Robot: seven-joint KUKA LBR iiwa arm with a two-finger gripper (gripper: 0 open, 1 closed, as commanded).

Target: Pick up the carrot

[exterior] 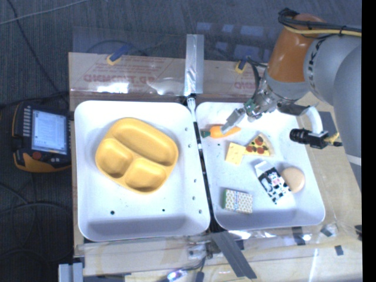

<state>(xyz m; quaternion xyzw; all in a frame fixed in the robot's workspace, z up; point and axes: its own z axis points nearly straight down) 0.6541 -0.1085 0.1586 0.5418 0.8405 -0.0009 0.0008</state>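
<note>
Hovering at carrot in right bin far-left corner, gripper jaws state unclear; advised: straddle orange body squarely, clear of bin wall, before closing.

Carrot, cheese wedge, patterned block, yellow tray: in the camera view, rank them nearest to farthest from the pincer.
1. carrot, right under the pincer, at the right bin's upper-left corner.
2. cheese wedge, just below it, mid-bin.
3. patterned block, near the right bin's front edge.
4. yellow tray, across in the left bin.
</note>
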